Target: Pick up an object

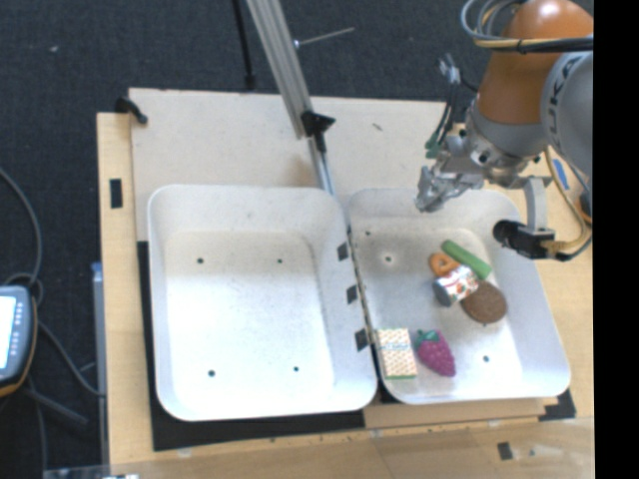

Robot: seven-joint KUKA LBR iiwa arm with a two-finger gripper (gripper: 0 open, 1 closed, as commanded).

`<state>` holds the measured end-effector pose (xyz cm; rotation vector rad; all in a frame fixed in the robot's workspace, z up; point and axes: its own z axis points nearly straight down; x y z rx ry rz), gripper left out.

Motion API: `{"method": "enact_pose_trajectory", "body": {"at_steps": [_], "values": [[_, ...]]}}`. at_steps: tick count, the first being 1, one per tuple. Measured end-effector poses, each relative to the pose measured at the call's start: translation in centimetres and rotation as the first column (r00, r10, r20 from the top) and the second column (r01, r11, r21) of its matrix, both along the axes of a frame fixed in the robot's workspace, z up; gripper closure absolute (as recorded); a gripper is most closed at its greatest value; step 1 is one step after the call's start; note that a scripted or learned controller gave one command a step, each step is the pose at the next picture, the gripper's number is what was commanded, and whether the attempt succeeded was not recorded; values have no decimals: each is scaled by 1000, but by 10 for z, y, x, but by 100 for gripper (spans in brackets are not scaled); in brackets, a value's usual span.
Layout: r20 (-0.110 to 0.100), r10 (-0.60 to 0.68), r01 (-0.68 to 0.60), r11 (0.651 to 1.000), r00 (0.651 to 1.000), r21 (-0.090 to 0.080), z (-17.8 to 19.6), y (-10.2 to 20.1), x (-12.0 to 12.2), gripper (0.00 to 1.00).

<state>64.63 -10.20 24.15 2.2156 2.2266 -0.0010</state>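
The right bin [529, 352] holds a small cluster of objects. A green stick-shaped piece [467, 258] lies beside an orange item [441, 263], with a small red, white and grey figure [454, 286] and a brown round object [485, 304] just below them. Nearer the front are a pale patterned box [397, 352] and a magenta berry-shaped toy [436, 353]. My gripper [431, 199] hangs over the bin's back edge, above and to the left of the cluster, with nothing seen in it.
The left bin [250, 302] sits beside the right one, sharing a raised divider [354, 287]. A slanted metal pole [285, 63] rises behind the bins. The bench's bare board [220, 138] lies beyond them.
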Motion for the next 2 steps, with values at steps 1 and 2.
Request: {"method": "enact_pose_trajectory", "body": {"at_steps": [1, 2], "values": [[-1, 0, 0, 1000, 1000, 1, -9, 46, -10, 100], [0, 2, -2, 1000, 1000, 2, -11, 100, -13, 100]]}}
